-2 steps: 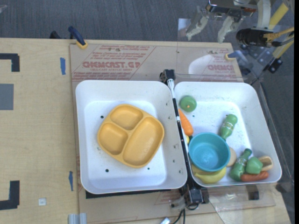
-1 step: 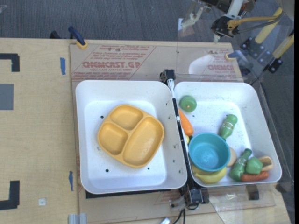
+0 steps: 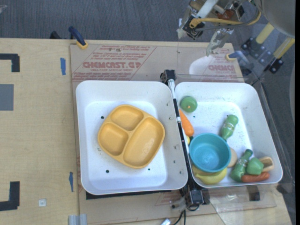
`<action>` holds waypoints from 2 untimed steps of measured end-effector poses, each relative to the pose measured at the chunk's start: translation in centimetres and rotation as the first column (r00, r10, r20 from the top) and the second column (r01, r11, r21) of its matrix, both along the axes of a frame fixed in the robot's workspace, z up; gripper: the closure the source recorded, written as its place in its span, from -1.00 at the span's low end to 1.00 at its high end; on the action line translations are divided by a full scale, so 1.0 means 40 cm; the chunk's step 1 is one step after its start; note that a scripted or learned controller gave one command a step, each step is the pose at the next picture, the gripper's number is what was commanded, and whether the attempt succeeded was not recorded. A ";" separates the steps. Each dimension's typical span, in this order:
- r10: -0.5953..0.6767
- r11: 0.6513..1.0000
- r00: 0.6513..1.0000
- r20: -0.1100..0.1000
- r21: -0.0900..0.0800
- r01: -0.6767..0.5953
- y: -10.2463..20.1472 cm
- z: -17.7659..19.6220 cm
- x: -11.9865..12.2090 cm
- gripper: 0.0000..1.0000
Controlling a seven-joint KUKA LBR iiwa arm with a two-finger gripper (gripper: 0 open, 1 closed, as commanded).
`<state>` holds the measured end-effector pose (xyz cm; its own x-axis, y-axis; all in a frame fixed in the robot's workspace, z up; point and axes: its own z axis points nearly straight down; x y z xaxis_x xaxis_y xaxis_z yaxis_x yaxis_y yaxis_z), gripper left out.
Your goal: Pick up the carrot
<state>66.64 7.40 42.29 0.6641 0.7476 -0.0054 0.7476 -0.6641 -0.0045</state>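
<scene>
**Op:** Status check: gripper (image 3: 216, 41) hangs above the far rim of the right bin (image 3: 262, 108), out over the cardboard, not inside the bin. I can make out pale fingers pointing down with nothing between them. Spread or pressed together, I can't tell from this angle.

**Eng:** Carrot?

**Op:** Carrot (image 3: 186, 123) lies in the right bin against the dividing wall, well below the gripper and off to its left in the view. Untouched. Green ball (image 3: 188, 103) sits just beyond it, on the gripper's side. Blue bowl (image 3: 209, 152) sits just past its near end, farther from the gripper.

**Eng:** So nothing done yet?

**Op:** My read: no part of the pick is done. No descent, no contact. Left to do: travel over the carrot, line up with its long axis, drop, close, lift.

**Eng:** Risks?

**Op:** Tight spot, I judge. Wall on one side, bowl and ball crowding both ends. Fingers could clip the wall. Yellow plate (image 3: 131, 136) in the left bin (image 3: 89, 125) is well clear, irrelevant.
</scene>
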 end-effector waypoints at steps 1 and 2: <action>-0.292 0.956 0.956 0.015 0.004 0.292 0.018 0.287 -0.047 -1.00; -0.446 0.895 0.895 0.000 -0.002 0.446 0.066 0.067 -0.018 -1.00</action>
<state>65.91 10.03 44.98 0.9279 0.3727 -0.0070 0.3727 -0.9280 -0.0026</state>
